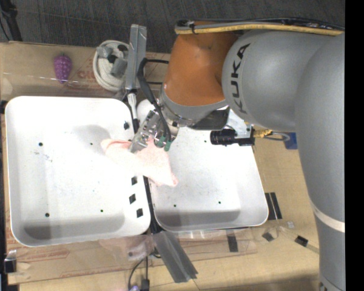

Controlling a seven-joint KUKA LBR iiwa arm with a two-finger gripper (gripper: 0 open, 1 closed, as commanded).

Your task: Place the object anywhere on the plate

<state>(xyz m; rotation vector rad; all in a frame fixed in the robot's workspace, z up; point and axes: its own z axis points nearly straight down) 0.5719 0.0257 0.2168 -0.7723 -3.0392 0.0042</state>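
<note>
A pale pink plate [155, 162] lies tilted across the ridge between the two white bins, part in the left bin [60, 174] and part in the right bin [218, 187]. My gripper [141, 140] hangs low over the plate's upper left part, right at the ridge, and hides some of it. I cannot make out any object in the gripper. The grey arm with its orange band [194, 71] covers the back of the right bin.
A small purple grape-like object [62, 67] rests on the brown bench behind the left bin. A coil of white cable [111, 63] and a grey bracket [136, 53] stand at the back near the ridge. Black clips [135, 197] sit along the ridge.
</note>
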